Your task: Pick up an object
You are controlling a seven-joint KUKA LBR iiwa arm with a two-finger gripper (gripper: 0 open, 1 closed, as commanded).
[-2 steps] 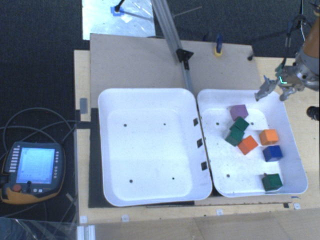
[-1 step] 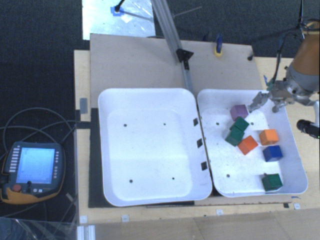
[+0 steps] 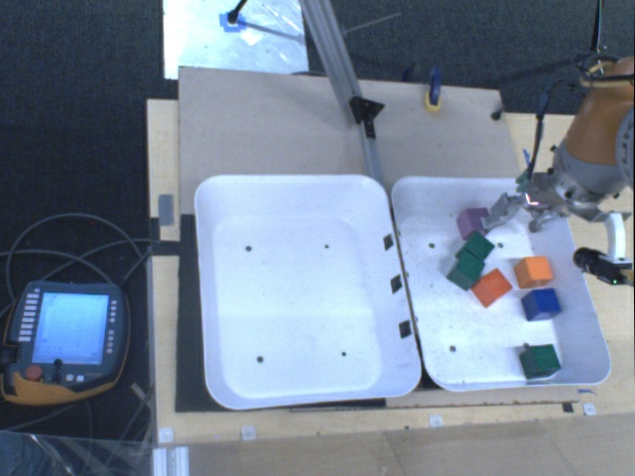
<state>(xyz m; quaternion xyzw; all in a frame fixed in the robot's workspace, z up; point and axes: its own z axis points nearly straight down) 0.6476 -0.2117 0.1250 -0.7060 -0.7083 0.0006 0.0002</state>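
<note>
The right bin (image 3: 580, 365) holds several small blocks. A purple block (image 3: 470, 223) lies toward the back, with two dark green blocks (image 3: 479, 246) (image 3: 463, 270) just in front of it. A red-orange block (image 3: 491, 288), an orange block (image 3: 534, 271) and a blue block (image 3: 541, 304) sit in the middle. Another green block (image 3: 539, 361) rests near the front right corner. My gripper (image 3: 519, 213) hovers over the bin's back right part, open, with nothing between its fingers. Its left finger (image 3: 499, 209) is just right of the purple block.
The left bin (image 3: 213, 266) stands beside the right one. A slanted metal pole (image 3: 332, 43) crosses the back of the bench. A teach pendant (image 3: 64, 340) with cables lies on the floor to the left. Cables hang behind the arm (image 3: 595, 127).
</note>
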